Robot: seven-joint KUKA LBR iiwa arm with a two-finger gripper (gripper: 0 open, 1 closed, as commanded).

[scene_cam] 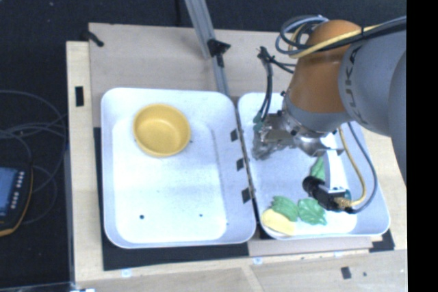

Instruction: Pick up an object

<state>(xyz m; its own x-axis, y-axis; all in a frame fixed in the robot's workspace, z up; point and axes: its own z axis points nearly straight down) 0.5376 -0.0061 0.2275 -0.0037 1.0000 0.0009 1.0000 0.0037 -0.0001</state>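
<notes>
Gripper [263,145] sits low in the right bin [276,178], at its upper left, close to the wall shared with the left bin [171,195]. You cannot tell from this slant whether the claw is wide, narrow or holding anything; nothing shows clearly in it. Arm [328,78] comes in from the right of the frame, and its orange band covers the top of that bin. Things you could pick: two green leafy pieces [284,206] side by side at the bin's lower edge, a pale yellow piece [276,222] touching the left one from below, and a small green piece [318,165] further up. All lie apart from the gripper, to its lower right. Yellow bowl [162,130] stands upright, upper left in the left bin.
</notes>
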